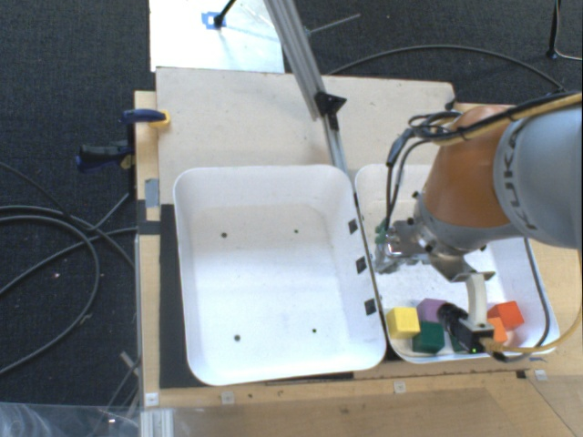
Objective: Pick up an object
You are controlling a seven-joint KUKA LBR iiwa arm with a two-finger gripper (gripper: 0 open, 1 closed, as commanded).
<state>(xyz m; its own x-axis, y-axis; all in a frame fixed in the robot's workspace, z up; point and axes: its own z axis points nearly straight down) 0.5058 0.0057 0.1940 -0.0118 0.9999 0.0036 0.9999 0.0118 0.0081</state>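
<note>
Yellow block, green block, purple block and orange block lie clustered at the near end of the right bin, none visibly lifted. The gripper hangs just beyond them, near the bin's left wall. I cannot tell whether it is clenched or released. The pick looks not yet done.

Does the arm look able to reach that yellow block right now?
Probably yes: the yellow block sits uncovered in the right bin, the arm hovers above that bin; only a green block crowds one side.
</note>
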